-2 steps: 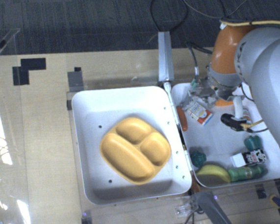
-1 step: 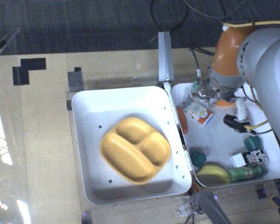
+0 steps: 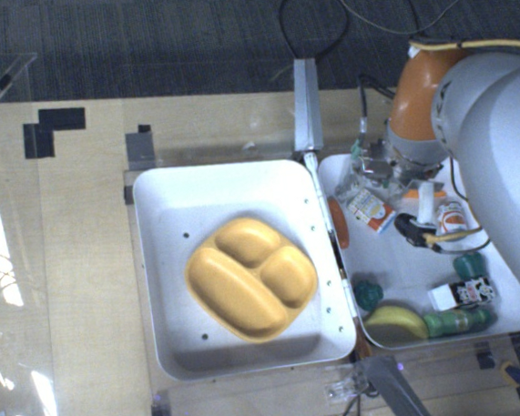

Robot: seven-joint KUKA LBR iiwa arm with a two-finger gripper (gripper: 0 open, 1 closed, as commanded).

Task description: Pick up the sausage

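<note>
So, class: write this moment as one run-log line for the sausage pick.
arm: over right bin | gripper: above sausage, not holding | sausage: at bin's left wall | left bin: yellow tray

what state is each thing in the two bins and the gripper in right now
sausage: lying flat along the right bin's left wall, not gripped
yellow tray: lying flat in the left bin
banana: lying at the right bin's front edge
green bottle: on its side beside the banana
gripper: low over the right bin's back
</note>
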